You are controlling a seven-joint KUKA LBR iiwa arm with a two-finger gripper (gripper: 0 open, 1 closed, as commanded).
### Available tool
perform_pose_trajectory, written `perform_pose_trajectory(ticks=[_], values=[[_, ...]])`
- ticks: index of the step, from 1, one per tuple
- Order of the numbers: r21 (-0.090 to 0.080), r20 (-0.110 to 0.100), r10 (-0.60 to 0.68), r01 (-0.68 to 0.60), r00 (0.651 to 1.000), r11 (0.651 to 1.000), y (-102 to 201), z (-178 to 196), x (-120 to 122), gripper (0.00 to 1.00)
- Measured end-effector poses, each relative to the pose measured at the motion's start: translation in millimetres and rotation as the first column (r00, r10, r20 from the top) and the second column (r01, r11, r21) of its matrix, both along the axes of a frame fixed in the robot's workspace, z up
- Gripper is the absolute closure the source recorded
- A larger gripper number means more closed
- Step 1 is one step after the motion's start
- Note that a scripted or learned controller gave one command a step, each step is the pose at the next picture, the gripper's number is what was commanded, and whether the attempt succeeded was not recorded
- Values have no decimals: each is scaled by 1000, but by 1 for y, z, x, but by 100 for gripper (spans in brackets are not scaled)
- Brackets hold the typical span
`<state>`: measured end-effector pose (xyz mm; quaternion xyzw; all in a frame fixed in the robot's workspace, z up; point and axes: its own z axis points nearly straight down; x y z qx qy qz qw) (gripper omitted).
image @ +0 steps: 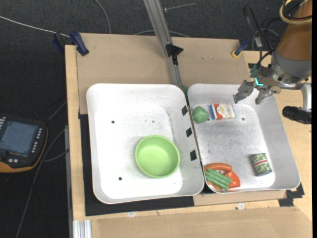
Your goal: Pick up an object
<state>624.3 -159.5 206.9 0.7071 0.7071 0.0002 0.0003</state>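
Camera view: the claw (253,91) hangs spread and empty above the right bin (277,133); nothing is picked yet, grasping remains.

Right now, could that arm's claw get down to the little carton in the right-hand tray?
Probably yes. The gripper hangs open above the right bin's far edge, and the small carton lies flat close by with bare floor around it. The green ball sits at the carton's left end, so a grab there could bump it.

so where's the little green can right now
The green can sits in the right bin, near its front right corner, right of the plate of vegetables.
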Motion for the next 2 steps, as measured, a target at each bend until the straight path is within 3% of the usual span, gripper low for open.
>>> perform_pose_trajectory(ticks=[1,2], values=[[0,0,0,0,1000,1000,0,0,0,0],[1,-4,0,0,1000,1000,-6,-45,2,0]])
